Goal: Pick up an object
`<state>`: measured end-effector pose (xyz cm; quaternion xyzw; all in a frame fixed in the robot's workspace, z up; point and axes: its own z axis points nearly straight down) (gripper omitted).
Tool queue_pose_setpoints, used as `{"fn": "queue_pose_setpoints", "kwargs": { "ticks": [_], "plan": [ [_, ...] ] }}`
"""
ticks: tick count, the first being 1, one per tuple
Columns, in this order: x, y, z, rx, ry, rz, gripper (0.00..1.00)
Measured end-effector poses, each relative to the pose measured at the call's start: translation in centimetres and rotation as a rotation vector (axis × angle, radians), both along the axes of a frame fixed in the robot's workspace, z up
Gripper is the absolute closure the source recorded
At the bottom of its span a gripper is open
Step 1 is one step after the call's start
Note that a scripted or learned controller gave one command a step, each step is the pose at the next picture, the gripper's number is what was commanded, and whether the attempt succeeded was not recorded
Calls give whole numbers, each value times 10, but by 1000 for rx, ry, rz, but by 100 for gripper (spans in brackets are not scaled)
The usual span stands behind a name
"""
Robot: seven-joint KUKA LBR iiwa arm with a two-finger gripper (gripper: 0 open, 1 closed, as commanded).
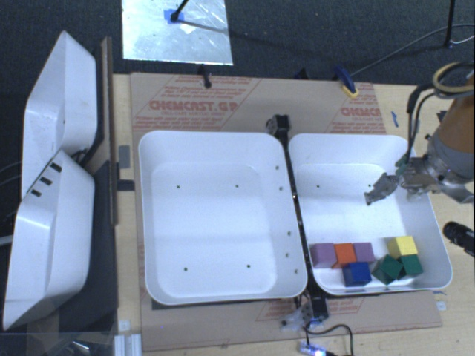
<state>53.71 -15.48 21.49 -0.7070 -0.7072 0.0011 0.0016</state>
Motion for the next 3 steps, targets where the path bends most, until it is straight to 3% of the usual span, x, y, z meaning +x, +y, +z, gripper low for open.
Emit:
{"fn": "queue_pose_setpoints", "kwargs": {
  "ticks": [2, 3],
  "plan": [
    [0, -5, -107, 0, -1, -1, 0],
    [2, -5, -95, -1, -6, 0, 100]
  ]
}}
